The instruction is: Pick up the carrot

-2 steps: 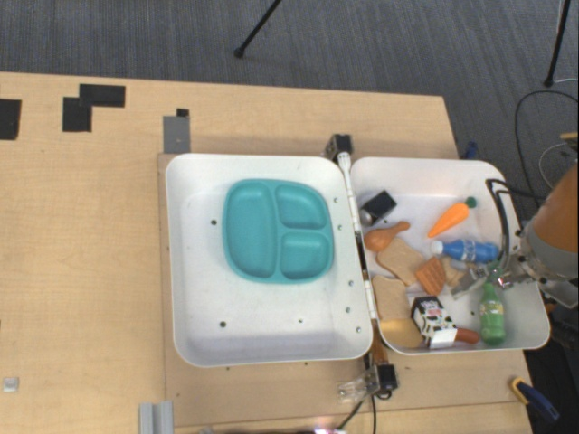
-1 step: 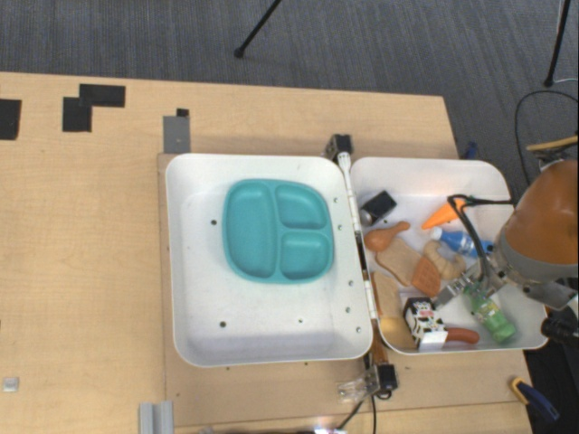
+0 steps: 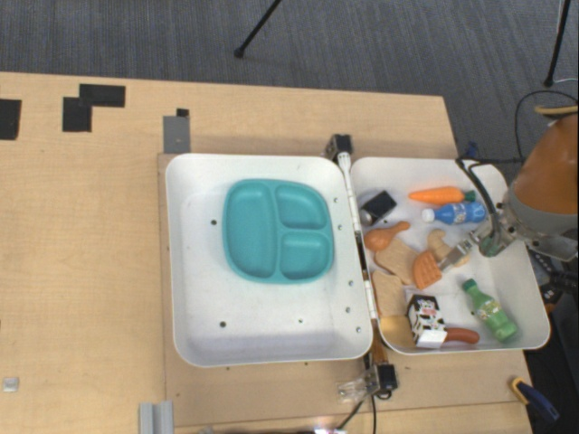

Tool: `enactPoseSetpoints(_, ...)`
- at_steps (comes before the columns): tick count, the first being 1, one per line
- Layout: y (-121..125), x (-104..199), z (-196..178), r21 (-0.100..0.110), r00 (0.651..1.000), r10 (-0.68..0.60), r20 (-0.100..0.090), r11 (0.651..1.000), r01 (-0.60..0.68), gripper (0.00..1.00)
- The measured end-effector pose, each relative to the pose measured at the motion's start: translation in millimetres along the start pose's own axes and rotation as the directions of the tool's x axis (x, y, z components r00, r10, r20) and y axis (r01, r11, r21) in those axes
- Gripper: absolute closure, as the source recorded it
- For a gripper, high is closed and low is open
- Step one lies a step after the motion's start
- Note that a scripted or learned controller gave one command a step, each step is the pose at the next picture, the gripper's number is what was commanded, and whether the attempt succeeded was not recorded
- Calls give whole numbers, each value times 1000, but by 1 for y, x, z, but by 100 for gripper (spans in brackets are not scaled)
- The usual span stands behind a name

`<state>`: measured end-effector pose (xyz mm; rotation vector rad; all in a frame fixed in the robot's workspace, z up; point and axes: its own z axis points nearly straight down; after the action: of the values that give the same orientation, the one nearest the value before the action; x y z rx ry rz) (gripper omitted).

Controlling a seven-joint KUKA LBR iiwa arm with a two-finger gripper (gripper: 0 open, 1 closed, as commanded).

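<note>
Toward the back of the right bin we see the carrot, lying flat with its green top pointing right, untouched. Just in front of it sits a blue bottle. Our gripper is lower down, near bin centre, over a bread slice; we cannot tell its grip state. A green bottle lies front right. The left bin holds a teal divided plate.

We can read no text, brand or number. The blue bottle, the green bottle and the small printed box carry labels, but they are too small to read.
</note>
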<state>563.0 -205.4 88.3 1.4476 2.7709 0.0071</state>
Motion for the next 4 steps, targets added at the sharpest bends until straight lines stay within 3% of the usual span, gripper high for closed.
enactPoseSetpoints(1, 3, 1, -10, -3, 1000, -2, -1, 1000, 2, 100)
enactPoseSetpoints(2, 60, 29, -59, 4, 998, 56, -7, 998, -56, 100)
enactPoseSetpoints(3, 164, 114, -111, 11, 919, 394, -9, 919, -394, 100)
enactPoseSetpoints(4, 99, 54, -189, 6, 1000, 3, -1, 1000, -3, 100)
